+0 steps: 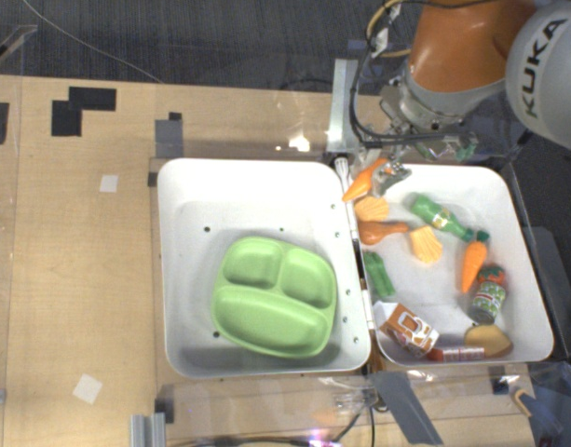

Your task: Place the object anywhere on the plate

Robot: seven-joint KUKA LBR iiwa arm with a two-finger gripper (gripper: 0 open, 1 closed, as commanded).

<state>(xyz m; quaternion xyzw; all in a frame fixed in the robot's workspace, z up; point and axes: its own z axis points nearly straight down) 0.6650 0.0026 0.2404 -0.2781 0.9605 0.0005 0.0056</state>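
Plate [276, 296], your target, is the green, glossy three-compartment plastic dish in the left white bin [187, 250]. Your gripper [386, 170] hovers at the right bin's [523, 240] crowded far-left corner beside a small orange carrot-shaped toy [358, 184]; I cannot tell its finger state. Smooth, rounded toys may slip.

Wooden bench [71, 277] bears two white bins [183, 250].

The grey arm [471, 35] reaches in from the right, its orange-banded wrist tilted downward.
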